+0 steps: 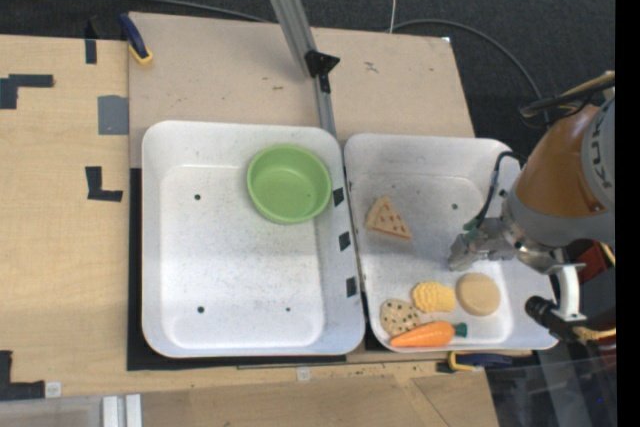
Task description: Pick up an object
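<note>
The arm (570, 180) reaches in over the right bin (420, 155), and its tool (470, 250) hangs low inside that bin, just above the round tan biscuit (479, 294); whether the tool is open or closed cannot be told from this angle, and nothing can be seen gripped in it.

Taking the right bin as the landmark: a toy cheese wedge (387, 218) lies near its middle, toward its left wall. Along its near edge sit a yellow ridged piece (433, 296), a speckled cookie (400, 316) to the left of that, and a toy carrot (428, 335) lying flat against the front rim. The tan biscuit rests just right of the yellow piece.

Left of the right bin, touching it along one side, is the left bin (200, 265), which holds a green bowl (289, 183) upright in its far right corner. Both bins stand on the desk (60, 215).
</note>
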Motion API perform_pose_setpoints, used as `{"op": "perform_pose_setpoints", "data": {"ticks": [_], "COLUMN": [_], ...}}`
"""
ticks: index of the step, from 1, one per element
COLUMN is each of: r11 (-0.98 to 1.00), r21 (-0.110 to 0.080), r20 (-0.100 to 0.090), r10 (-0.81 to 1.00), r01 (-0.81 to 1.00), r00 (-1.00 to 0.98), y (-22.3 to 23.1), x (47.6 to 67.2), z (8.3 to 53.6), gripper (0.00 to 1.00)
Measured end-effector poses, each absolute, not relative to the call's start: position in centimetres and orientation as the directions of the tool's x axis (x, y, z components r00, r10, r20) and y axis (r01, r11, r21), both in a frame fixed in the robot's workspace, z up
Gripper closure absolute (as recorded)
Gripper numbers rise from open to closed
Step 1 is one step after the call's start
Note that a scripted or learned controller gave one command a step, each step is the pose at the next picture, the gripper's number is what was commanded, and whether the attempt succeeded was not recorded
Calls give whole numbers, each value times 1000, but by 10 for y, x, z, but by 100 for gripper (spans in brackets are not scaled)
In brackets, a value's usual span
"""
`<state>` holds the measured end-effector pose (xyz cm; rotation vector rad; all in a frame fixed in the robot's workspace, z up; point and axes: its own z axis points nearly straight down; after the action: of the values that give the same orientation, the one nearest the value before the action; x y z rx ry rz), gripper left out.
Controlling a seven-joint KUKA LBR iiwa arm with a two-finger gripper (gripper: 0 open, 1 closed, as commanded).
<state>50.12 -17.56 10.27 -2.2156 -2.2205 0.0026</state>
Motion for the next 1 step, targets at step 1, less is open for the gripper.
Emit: {"op": "perform_pose_setpoints", "data": {"ticks": [1], "r11": [2], "r21": [4], "r20": [-1], "r10": [1000], "r01": [1000], "r00": [-2], "y": [-174], "x": [505], "z": [165], "gripper": [100]}}
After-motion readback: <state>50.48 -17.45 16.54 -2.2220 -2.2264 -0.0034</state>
